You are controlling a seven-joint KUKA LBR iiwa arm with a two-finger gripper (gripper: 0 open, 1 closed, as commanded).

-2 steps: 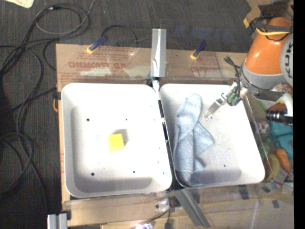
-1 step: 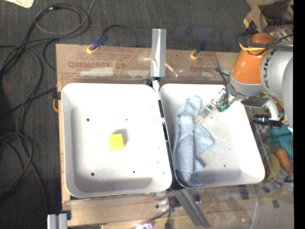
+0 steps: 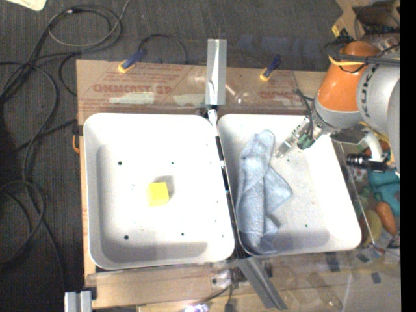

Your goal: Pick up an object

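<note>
Arm: the grey robot arm (image 3: 380,99) with its orange band (image 3: 339,91) reaches in from the right, above the upper right corner of the right bin.
Gripper: the gripper (image 3: 286,148) points down and to the left over the upper middle of the right bin, its tip just beside the upper right edge of the cloth.
Fingers: too small and blurred to tell whether they are spread or closed; nothing can be made out between them.
Cloth: a pale blue cloth (image 3: 259,190) lies crumpled along the left side of the right bin, running from near the top wall down to the bottom left corner.
Block: a small yellow block (image 3: 158,194) sits on the floor of the left bin, a little left of its middle, well apart from the gripper.
Left bin: a shallow white bin (image 3: 104,239).
Right bin: a shallow white bin (image 3: 335,229), side by side with the left one, their inner walls touching.
Bench: brown board (image 3: 130,86) under both bins, with two clamps (image 3: 129,62) along its far edge.
Floor: dark carpet with black cables (image 3: 39,109) looping at the left.
</note>
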